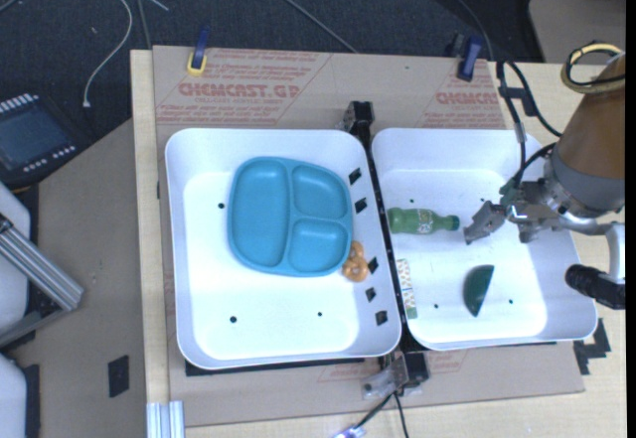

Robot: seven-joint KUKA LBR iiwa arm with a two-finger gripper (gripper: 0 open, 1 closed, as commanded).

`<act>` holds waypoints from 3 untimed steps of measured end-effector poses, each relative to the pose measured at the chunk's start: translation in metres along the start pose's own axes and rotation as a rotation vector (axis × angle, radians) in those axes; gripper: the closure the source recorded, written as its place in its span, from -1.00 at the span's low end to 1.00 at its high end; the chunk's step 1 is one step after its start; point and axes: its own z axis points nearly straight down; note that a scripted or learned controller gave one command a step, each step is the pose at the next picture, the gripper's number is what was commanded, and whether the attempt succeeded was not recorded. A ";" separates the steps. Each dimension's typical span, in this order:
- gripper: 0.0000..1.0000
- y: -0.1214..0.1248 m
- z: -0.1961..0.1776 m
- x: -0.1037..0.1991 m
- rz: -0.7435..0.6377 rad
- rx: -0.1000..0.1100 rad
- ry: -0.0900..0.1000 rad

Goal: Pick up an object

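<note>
Left bin [199,227]: we see it just left of the divider [372,218] that we take as our landmark; it holds the blue sectioned plate [290,216], which lies near the divider.
Right bin [556,322]: just right of the divider, carrying the likely pick targets.
Arm [594,143]: we see it over the right bin's far side from the divider.
Gripper [502,220]: it hangs over the right bin, well right of the divider; the fingers look spread with nothing between them, though the view is too coarse for us to be sure.
Green bottle [422,221]: lying on its side just right of the divider, near the gripper.
Dark green object [478,288]: right of the divider, toward the near rim.
Orange object [355,265]: just left of the divider.
Progress: we judge nothing lifted yet; approach, closing and raising all remain.
</note>
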 end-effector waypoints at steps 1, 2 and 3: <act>-1.00 -0.004 0.060 -0.006 0.001 0.002 0.000; -1.00 -0.005 0.099 -0.006 0.000 0.000 0.000; 1.00 -0.003 0.086 -0.006 0.000 -0.006 -0.001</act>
